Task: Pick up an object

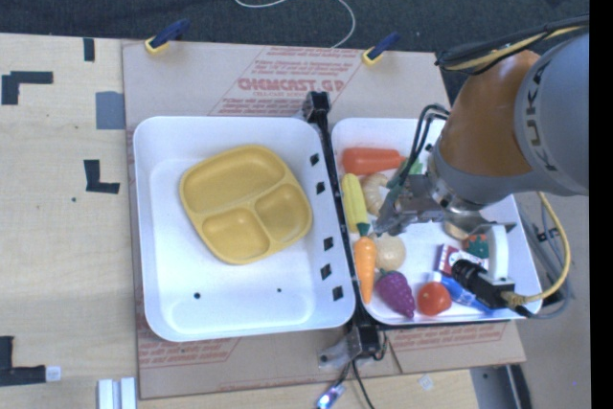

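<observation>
Lowered into the right bin (522, 249), the claw (395, 211) is seen over the toy food near that bin's left wall; whether its fingers are parted or closed cannot be told, and nothing is seen held between them. Along the bin's near edge a purple grape bunch (396, 293) and a red tomato (433, 299) are found, with an orange carrot (365, 269) against the left wall. Further back, a yellow corn cob (353, 200) is laid just beside the claw, and a red-orange sausage (372, 159) is set by the far edge. In the left bin (158, 235) a yellow divided plate (245, 203) is placed, towards its far side.
</observation>
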Robot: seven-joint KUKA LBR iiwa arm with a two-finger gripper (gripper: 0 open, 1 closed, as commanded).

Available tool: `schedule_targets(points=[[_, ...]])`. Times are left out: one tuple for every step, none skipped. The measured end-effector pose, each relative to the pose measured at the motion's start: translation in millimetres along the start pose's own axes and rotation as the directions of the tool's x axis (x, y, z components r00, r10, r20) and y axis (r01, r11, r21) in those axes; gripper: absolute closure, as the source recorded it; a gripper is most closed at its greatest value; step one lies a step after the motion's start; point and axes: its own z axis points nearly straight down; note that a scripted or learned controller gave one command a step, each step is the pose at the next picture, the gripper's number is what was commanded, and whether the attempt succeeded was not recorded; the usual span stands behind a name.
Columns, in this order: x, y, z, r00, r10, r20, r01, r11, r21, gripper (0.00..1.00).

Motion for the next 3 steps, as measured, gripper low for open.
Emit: schedule_targets(points=[[65,-12,-92,1.0,0.002,0.0,-0.002,1.0,-0.002,1.0],[25,-13,-120,1.0,0.013,0.004,-0.013,1.0,0.003,1.0],[102,-12,-136,1.0,0.002,0.002,-0.002,1.0,0.004,1.0]])
